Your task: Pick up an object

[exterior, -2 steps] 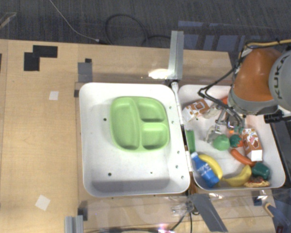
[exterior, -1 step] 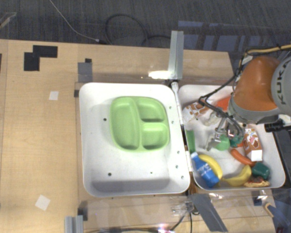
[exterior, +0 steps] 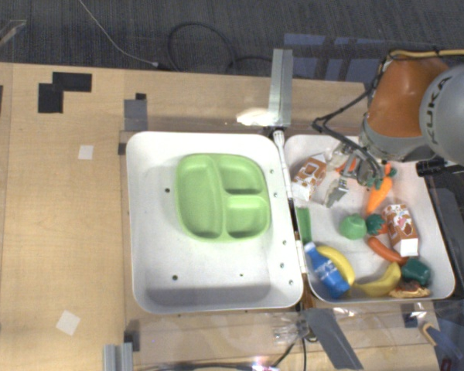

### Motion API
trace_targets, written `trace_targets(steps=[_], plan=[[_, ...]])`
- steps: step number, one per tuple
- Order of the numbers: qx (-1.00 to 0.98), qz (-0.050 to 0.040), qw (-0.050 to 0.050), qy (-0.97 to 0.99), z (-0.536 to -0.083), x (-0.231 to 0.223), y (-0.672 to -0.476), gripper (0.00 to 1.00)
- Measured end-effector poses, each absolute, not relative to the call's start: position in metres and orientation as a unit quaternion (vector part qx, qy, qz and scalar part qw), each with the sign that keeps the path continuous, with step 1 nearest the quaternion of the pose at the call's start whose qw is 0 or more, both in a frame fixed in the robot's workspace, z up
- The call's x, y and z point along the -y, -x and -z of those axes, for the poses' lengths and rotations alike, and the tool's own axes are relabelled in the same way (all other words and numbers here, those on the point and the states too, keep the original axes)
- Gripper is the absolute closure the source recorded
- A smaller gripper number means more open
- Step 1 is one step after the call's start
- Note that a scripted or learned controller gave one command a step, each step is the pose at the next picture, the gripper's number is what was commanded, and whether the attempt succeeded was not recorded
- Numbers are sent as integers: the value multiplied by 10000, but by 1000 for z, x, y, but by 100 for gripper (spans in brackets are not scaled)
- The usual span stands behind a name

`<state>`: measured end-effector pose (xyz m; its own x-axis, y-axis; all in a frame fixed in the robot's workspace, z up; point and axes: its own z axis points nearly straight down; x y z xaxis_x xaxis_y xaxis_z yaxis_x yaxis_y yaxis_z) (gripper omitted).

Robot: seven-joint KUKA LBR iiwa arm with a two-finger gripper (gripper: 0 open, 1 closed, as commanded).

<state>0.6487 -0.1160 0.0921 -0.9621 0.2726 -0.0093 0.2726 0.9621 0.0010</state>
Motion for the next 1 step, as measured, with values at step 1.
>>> trace_targets(steps=[1], plan=[[-9909, 3, 70, -1341, -90, 130, -562, 0]])
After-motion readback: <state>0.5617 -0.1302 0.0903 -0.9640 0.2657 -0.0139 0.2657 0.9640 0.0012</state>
